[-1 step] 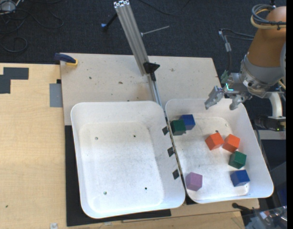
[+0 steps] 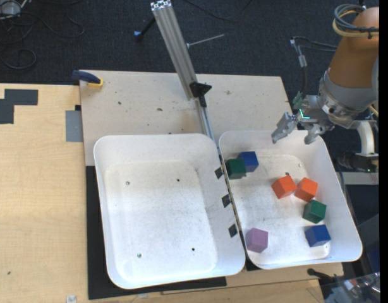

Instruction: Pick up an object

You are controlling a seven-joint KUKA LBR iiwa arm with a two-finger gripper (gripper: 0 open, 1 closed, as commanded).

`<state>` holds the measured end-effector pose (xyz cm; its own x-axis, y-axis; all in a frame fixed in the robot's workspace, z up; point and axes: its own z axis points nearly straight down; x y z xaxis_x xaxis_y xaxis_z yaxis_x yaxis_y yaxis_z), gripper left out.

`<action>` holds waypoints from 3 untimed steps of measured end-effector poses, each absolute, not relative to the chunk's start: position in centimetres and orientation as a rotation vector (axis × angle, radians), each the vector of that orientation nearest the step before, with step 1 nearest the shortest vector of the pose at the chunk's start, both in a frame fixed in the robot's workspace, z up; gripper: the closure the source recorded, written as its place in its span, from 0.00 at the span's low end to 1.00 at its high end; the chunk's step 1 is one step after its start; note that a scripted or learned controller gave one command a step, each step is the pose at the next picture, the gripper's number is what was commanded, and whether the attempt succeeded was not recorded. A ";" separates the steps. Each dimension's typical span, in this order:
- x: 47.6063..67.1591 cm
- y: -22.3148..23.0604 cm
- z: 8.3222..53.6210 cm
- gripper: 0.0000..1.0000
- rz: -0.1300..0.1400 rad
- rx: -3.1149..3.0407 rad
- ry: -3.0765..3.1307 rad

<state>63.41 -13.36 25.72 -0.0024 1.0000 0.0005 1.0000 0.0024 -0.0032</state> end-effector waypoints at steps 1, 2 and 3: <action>63.2 -14.3 20.6 0.00 0.008 -2.218 -2.216; 63.7 -13.5 14.6 0.00 0.008 -2.213 -2.219; 64.3 -13.6 12.0 0.00 -0.014 -2.228 -2.234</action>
<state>64.30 -13.64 12.02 -0.0026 1.0000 -0.0028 0.9999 0.0027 0.0157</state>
